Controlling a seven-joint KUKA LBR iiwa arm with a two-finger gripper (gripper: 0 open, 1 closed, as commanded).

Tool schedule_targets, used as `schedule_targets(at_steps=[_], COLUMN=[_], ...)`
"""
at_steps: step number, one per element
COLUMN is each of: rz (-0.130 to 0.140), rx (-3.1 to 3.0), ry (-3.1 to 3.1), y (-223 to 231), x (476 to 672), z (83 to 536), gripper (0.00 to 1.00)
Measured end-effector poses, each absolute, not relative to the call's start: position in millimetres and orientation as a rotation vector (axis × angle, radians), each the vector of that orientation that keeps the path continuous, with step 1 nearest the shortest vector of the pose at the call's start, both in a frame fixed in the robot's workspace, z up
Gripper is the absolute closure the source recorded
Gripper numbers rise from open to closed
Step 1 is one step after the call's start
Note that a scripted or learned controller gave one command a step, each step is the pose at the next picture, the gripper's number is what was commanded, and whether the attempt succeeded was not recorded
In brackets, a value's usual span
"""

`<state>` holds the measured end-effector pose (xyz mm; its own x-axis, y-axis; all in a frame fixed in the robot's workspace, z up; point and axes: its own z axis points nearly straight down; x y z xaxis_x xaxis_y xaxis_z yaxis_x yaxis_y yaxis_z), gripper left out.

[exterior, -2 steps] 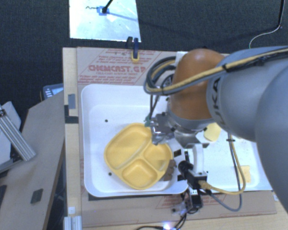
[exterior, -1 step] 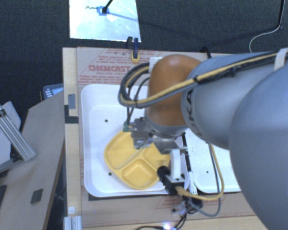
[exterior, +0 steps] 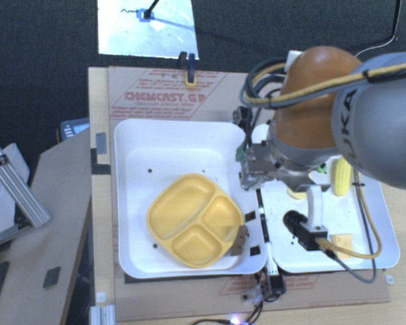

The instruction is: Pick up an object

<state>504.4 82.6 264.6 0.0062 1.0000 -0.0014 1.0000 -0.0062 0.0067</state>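
Camera view, yellow divided plate (exterior: 195,227) in left bin (exterior: 132,147), beside arm (exterior: 338,107)

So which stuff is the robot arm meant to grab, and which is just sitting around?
For grabbing:
- yellow divided plate in the left bin
- corn cob in the right bin
- small brown thing by the plate

Just lying about:
- cardboard sheet
- shiny panel

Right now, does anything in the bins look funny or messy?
A little. The yellow divided plate lies turned at a slant in the left bin, not square with its walls. A small brown thing sits against the plate's lower right edge; I can't tell what it is. Nothing looks spilled or broken.
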Motion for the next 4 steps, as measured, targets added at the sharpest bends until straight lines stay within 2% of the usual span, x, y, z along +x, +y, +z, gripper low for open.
schedule_targets(at_steps=[1, 2, 3, 4], rz=[-0.002, 0.002, -0.002, 0.009], rx=[2.213, 2.21, 2.222, 2.223], ry=[2.234, 2.234, 2.222, 2.209], y=[155.5, 225.1, 199.9, 110.0], x=[485.1, 485.7, 486.6, 535.4], z=[222.9, 208.2, 201.1, 272.4], gripper=[1.0, 1.0, 1.0, 1.0])
